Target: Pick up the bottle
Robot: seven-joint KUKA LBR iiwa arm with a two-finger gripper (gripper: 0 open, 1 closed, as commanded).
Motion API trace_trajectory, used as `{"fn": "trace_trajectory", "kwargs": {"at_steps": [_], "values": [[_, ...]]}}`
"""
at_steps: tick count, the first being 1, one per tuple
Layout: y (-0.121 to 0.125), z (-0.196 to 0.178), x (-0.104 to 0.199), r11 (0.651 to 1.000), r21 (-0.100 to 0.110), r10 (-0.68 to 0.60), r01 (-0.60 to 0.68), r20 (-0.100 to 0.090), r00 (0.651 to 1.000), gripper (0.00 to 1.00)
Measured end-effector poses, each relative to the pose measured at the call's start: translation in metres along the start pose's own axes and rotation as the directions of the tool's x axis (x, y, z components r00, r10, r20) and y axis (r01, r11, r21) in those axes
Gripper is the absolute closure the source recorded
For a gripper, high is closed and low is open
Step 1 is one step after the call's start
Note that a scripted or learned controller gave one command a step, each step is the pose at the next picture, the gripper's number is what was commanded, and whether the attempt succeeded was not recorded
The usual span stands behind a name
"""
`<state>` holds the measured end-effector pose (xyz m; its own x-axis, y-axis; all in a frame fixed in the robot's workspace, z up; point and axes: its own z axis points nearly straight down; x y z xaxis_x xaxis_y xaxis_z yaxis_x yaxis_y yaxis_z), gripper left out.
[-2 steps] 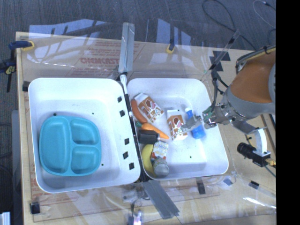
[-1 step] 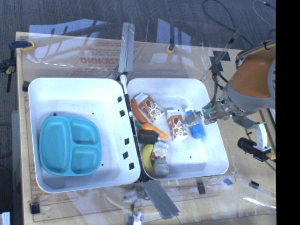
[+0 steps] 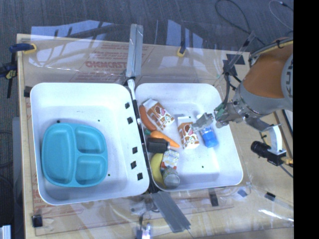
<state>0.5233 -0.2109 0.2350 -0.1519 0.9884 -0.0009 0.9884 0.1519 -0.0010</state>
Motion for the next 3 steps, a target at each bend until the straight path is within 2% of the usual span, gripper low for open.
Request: {"fn": "trace_trajectory", "kwargs": {"at_steps": [1,2,3], "values": [[-0.021,-0.035,0.003,1.000,-0.001,0.003,-0.003,0.000,1.000,0.00],[0.029,0.074,-0.002,1.000,0.004,-0.018,0.018,-0.002,1.000,0.00],[0.025,0.009,-0.004,0.996,0.000,-0.084,0.084,-0.001,0.996,0.00]]}}
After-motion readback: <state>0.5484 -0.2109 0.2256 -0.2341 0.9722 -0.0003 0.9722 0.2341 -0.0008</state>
